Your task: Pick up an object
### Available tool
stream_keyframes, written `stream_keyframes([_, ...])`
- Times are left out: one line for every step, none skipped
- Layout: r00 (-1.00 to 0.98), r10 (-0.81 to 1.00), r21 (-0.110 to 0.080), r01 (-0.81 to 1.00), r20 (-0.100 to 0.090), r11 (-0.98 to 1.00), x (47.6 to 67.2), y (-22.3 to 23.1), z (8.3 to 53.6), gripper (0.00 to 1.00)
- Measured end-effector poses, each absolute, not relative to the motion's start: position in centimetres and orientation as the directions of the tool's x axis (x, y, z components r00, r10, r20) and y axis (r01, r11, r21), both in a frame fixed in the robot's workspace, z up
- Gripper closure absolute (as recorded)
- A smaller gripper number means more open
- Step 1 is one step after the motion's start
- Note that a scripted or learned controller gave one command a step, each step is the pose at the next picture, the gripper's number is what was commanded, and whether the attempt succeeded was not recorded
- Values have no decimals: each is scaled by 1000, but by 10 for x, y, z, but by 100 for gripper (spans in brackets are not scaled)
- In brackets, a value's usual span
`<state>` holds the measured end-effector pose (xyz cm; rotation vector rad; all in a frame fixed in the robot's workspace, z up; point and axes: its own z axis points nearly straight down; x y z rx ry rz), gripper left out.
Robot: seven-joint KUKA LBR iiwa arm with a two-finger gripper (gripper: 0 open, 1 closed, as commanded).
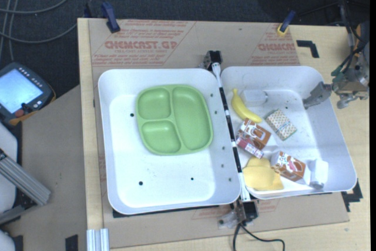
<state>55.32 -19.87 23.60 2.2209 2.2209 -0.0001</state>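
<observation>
Arm [358,76] cut off at right edge of frame; hand [320,94] small, blurred, finger state unreadable. Print on packets [254,136] lower right too small to read.

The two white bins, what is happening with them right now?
A robot arm reaches in from the right, and its gripper hangs over the right bin near its upper right corner, with nothing between its fingers. That bin holds a banana, a few small packets and a yellow item. The left bin holds a green divided plate. Nothing is picked up yet.
</observation>
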Motion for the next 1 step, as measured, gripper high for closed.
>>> stream_keyframes([-1,1000,-2,1000,1,1,557,-141,133,0])
